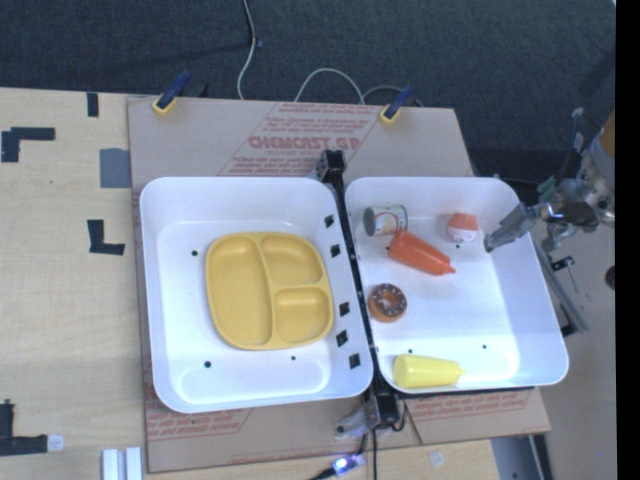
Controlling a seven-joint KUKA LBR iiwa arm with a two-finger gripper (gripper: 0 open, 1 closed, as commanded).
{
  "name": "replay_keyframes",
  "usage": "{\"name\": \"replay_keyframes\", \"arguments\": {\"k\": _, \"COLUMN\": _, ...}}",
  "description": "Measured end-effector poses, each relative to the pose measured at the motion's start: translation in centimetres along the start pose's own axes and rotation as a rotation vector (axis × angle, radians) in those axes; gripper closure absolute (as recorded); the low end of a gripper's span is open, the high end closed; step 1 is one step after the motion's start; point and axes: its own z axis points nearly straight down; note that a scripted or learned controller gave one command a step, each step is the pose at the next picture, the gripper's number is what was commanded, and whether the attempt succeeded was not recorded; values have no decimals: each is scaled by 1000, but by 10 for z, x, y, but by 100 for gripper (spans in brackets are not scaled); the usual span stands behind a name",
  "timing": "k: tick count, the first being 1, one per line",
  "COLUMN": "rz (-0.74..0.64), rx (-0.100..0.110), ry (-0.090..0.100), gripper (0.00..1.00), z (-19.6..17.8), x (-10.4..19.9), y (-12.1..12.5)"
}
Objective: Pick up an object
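Over the right-hand edge of the right bin: gripper of the grey arm, reaching in from the right and low above the white floor, gripping nothing visible. Apart or together, cannot tell from this slant. Nearest to it, just to the left and slightly farther back: a small white-and-orange piece, squat, with no marked long axis, lying apart from everything else in the bin. Next along, farther left and a touch nearer: an orange carrot-shaped toy, long axis running from far-left to near-right, thin end aimed roughly back toward the gripper. Beyond that, by the bin's left wall: a small clear jar on its side, just beside the carrot's thick end. Nearer still, well apart from the gripper: a glazed doughnut toy lying flat, and a yellow lump against the near rim, long axis left to right. In the left bin, out of easy reach across the divider: a yellow divided plate lying flat. Likely target, judging by position alone: the white-and-orange piece, calling for a short move leftward and a drop; the carrot a fair second choice, but only with a grasp across its slanted axis rather than along it. Pick not yet made.
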Motion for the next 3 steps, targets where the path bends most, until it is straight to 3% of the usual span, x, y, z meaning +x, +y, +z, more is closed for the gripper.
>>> {"name": "replay_keyframes", "arguments": {"k": 1, "rz": -5, "rx": -12, "ry": -3, "gripper": 0, "z": -7, "x": 1, "y": 2}}
{"name": "replay_keyframes", "arguments": {"k": 3, "rz": -5, "rx": -8, "ry": -2, "gripper": 0, "z": 112, "x": 7, "y": -5}}
